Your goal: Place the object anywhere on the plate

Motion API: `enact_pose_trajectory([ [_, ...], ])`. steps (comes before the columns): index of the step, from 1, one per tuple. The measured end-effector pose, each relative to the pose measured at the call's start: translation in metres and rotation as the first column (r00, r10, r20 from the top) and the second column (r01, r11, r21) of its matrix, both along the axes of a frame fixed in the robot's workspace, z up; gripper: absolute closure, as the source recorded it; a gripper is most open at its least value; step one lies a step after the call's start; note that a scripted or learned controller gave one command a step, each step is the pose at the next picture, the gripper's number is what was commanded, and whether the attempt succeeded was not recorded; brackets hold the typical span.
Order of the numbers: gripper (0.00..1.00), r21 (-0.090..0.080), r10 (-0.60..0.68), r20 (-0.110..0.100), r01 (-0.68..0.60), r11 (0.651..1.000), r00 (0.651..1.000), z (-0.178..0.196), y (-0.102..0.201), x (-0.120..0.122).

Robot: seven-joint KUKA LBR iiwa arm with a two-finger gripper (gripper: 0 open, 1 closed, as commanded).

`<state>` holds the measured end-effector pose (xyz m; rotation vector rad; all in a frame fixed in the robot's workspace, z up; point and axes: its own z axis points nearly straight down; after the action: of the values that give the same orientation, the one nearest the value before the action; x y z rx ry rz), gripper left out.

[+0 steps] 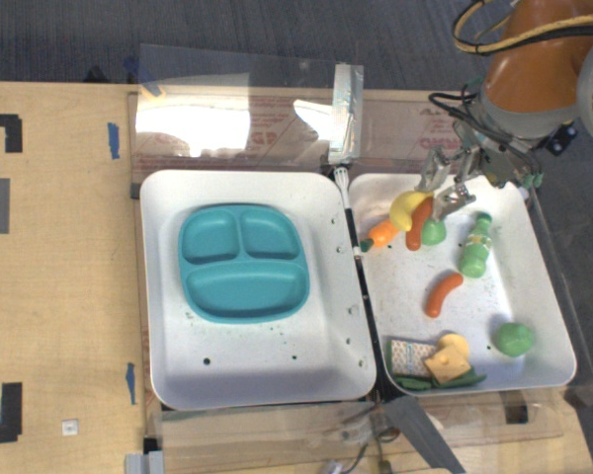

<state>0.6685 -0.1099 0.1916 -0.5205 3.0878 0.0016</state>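
Arm (539, 52) cut off by right edge.

Teal plate (243, 265); white bins (168, 294); orange sausage (442, 293); green ball (514, 339); yellow banana (407, 205)

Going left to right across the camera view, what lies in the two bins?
Teal divided plate → orange carrot-like toy → red sausage-shaped toy → green bottle-shaped toy → round green toy. The cluster under the pincer overlaps, so I omit it.
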Motion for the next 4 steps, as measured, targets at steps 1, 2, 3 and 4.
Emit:
enact_pose_trajectory([
  [1, 1.00, -0.006, 0.093, 0.010, -0.093, 0.996, 0.996, 0.173, -0.009, 0.000],
  [2, 1.00, -0.002, 0.343, -0.007, -0.343, 0.939, 0.939, 0.115, -0.081, -0.001],
  [3, 1.00, -0.005, 0.020, 0.007, -0.020, 1.000, 1.000, 0.208, -0.094, 0.000],
  [4, 1.00, -0.002, -0.291, 0.006, 0.291, 0.957, 0.957, 0.288, -0.108, -0.001],
])
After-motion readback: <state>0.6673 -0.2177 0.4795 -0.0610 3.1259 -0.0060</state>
